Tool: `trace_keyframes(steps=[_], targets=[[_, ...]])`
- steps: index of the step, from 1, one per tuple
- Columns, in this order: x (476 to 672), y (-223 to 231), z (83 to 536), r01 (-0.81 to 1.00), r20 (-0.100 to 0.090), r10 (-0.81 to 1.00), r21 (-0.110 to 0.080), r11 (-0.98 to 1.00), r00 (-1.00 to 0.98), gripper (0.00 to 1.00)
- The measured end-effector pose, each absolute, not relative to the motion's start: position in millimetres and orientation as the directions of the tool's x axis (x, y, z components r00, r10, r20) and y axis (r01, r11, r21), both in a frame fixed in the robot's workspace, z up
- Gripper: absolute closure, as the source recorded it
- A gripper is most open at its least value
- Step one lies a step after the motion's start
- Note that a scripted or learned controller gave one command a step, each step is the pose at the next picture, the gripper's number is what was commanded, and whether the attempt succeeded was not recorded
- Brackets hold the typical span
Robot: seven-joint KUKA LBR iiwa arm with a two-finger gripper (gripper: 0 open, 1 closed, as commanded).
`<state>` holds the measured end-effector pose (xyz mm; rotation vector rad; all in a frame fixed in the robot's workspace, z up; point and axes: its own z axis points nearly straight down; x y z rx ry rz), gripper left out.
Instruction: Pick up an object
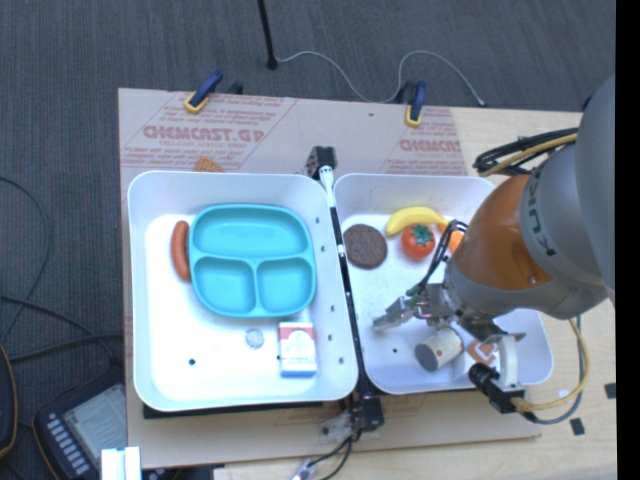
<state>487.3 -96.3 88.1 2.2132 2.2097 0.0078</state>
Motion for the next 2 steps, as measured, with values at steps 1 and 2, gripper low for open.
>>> trace_keyframes(steps=[1,2], targets=[[488.0,-98.3,87.9,1.000,-0.002,1.000,0.010,0.001,-0.001,0.00],[487.3,-96.1,87.9,1.000,-0.006,1.000,0.013,-0.001,0.001,0.00]])
